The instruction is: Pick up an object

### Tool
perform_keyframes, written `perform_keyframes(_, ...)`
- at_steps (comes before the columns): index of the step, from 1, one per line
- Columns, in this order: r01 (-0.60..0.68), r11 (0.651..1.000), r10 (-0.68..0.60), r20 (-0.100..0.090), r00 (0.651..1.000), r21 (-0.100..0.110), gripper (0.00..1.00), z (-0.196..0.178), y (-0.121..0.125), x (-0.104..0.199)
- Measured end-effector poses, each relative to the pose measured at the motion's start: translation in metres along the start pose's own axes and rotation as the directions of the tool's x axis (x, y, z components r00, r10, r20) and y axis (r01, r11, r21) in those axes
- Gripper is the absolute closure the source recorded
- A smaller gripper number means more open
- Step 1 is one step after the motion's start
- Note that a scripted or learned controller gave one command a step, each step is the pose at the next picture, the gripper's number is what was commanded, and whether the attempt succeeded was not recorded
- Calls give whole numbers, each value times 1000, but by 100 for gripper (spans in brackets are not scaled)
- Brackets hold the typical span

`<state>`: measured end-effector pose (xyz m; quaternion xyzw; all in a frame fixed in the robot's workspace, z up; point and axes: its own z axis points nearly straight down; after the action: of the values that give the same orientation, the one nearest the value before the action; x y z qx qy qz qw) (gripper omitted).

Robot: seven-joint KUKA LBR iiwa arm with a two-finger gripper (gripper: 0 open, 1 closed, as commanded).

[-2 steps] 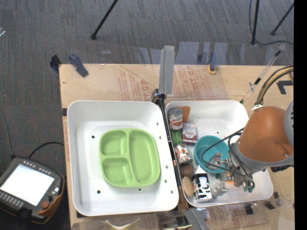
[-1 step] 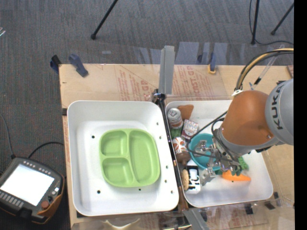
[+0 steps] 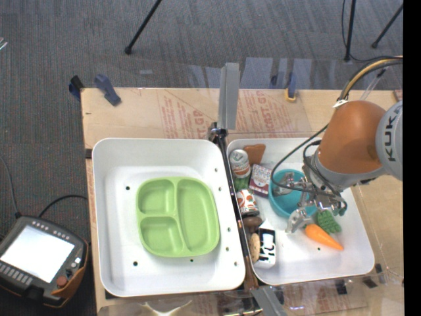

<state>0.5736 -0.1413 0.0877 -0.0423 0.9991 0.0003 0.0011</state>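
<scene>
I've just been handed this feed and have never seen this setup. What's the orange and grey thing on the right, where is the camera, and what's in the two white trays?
One fixed camera looks down at a slant on the bench. The grey robot arm with an orange band reaches in from the right; its metal gripper hangs over the right white bin, beside a toy carrot and a teal bowl. Small cans and packets line that bin's left side. The left white bin holds a green divided plate. I see nothing between the fingers.

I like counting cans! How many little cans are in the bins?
2, both in the right bin by its left wall: a silver-topped can near the back, and a red can just in front of it. The arm may hide more.
</scene>
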Motion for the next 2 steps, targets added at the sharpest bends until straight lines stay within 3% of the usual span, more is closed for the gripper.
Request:
perform_keyframes(1, 28, 1000, -28, -4, 1000, -2, 0, 1, -7, 69)
perform_keyframes(2, 32, 999, -32, 7, 999, 1, 100, -12, -6, 66)
